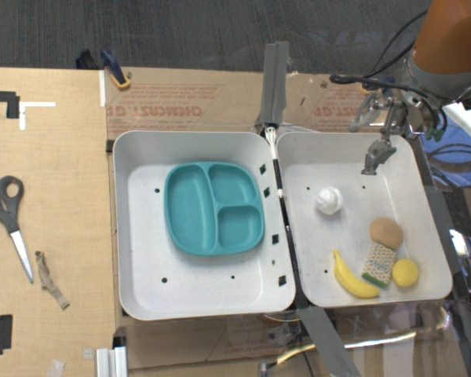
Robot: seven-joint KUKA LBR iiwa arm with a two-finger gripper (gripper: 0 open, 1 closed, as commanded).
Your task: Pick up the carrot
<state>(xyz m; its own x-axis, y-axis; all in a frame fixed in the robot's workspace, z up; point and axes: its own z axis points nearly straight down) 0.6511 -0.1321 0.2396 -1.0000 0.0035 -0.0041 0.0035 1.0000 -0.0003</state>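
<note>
Jaws at the far corner of the right-hand shallow white plastic bin [433, 210], hanging off the grey arm with the broad orange band [449, 22] at the view's upper right; open or closed, impossible to tell from this slant. Well apart from everything lying in that bin.

Inside the right-hand bin, toward its middle: a small crumpled white ball [327, 200], alone on the white floor. Nearer the front right corner, a tight cluster: a round tan-brown lump [385, 232], just in front of it a small green-and-white patterned packet [378, 265], to the packet's left a curved yellow banana [353, 277] touching or nearly touching it, and on the packet's right a round yellow lemon-like fruit [406, 272].

In the left-hand shallow white plastic bin [119, 210]: a teal plastic plate with three compartments [214, 208], lying flat, roughly central.

Between the two bins, a grey strip [274, 85] running toward the back.

On the brown cardboard-covered table [55, 163] to the left: grey-handled metal scissors [8, 214], blades pointing forward, and near them a short tan strap [52, 282]. Farther back, a blue-and-yellow clip [116, 70] at the cardboard's edge.
</note>
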